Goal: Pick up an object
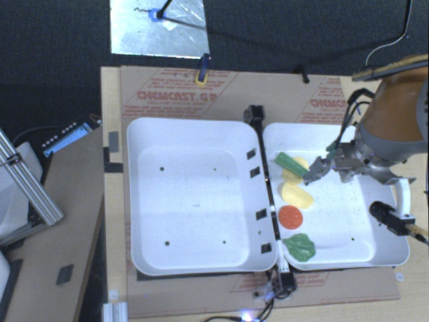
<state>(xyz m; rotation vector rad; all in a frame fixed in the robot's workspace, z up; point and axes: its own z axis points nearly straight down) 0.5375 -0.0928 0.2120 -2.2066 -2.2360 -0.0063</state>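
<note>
A: Where's the gripper [315, 172]?

B: Over the right bin [382, 247], at the green stick [291, 163] near its left wall. I can't tell its state.

A: Advice?

B: I'd straddle the stick squarely, clear of the yellow pieces [295, 194] touching it.

floor: dark carpet [53, 45] | metal sheet [159, 19] | bench: cardboard [177, 94]

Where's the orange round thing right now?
The orange disc lies in the right bin, near its left wall, between the yellow piece above it and the green leafy piece below it in the camera view.
</note>
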